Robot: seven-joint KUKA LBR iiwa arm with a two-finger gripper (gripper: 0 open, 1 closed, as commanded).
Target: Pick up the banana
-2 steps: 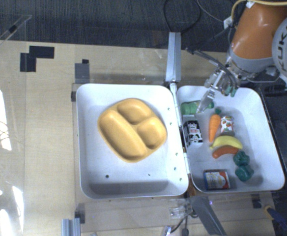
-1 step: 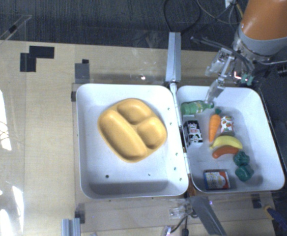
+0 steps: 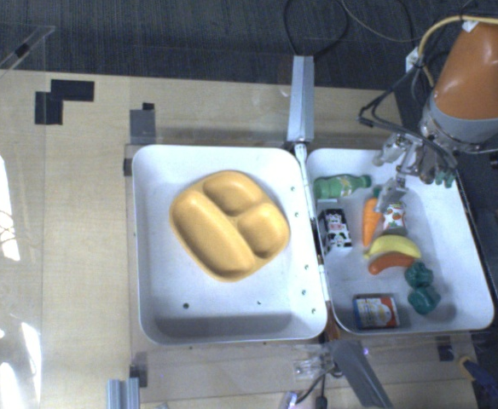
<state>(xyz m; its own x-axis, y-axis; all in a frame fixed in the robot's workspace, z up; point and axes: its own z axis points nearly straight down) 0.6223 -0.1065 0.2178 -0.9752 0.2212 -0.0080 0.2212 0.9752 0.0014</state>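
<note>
Now the arm [image 3: 475, 66] reaches in from the right, and its claw [image 3: 396, 196] hangs over the top of the right bin [image 3: 475, 292]. I cannot tell if the claw is spread or pressed together. Just below it lies the banana [image 3: 394, 246], touching a carrot [image 3: 370, 221]. A green bottle [image 3: 341, 185] and a can [image 3: 374, 311] sit nearby. The left bin [image 3: 159, 313] holds a big yellow bread loaf [image 3: 229, 223].

The grey arm [image 3: 475, 66], banded in orange above the wrist, was seen reaching in from the right, over the far right corner of the right-hand bin [image 3: 479, 267]. Its gripper [image 3: 411, 162] was pointed downward and held just above the bin's far edge.
</note>
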